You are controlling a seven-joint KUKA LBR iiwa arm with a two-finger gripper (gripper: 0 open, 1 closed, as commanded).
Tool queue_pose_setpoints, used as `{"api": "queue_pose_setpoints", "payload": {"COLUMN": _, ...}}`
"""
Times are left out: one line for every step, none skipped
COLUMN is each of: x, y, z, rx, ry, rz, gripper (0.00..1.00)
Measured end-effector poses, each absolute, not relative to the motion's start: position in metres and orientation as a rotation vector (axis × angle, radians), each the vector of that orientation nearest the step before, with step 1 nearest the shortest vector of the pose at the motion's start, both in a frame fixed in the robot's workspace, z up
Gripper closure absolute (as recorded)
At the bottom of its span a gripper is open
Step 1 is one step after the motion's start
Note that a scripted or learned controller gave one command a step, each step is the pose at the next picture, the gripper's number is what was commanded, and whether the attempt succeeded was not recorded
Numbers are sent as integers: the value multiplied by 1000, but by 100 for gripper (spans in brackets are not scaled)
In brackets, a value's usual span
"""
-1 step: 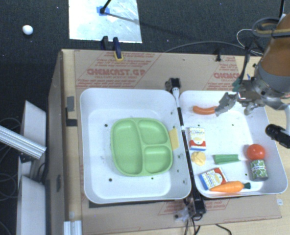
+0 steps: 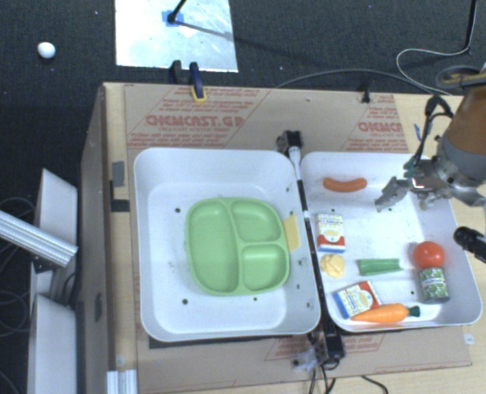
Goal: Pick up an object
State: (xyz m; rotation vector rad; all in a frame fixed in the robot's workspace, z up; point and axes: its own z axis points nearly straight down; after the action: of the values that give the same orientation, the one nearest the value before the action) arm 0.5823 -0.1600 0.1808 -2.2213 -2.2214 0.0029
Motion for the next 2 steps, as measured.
{"api": "queue_pose_setpoints", "payload": {"x": 639, "y": -138, "z": 84, "rx": -2218, "ry": -2225, "rz": 1, "gripper": 0}}
{"api": "queue_pose_setpoints", "payload": {"x": 641, "y": -138, "z": 96, "rx": -2219, "ry": -2229, "rz": -4, "gripper": 100}}
